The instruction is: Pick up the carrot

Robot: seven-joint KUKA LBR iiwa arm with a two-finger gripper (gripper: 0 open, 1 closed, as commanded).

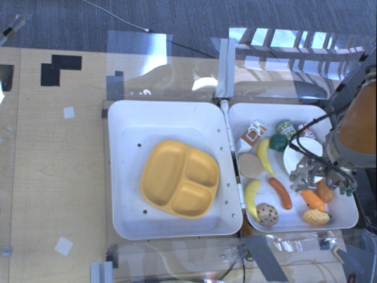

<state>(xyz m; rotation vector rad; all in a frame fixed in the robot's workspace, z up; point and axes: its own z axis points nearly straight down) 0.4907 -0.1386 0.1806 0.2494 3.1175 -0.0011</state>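
Lying just below pincer [307,180]: carrot [313,200]

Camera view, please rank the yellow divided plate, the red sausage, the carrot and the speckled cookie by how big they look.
1. yellow divided plate, by far the largest.
2. red sausage.
3. carrot and speckled cookie look about alike; the gripper beside the carrot partly covers it, so I won't rank these two.

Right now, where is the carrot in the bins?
The carrot lies in the right bin, near its lower right corner in the camera view, just below the gripper, between the red sausage and a yellowish lumpy item.
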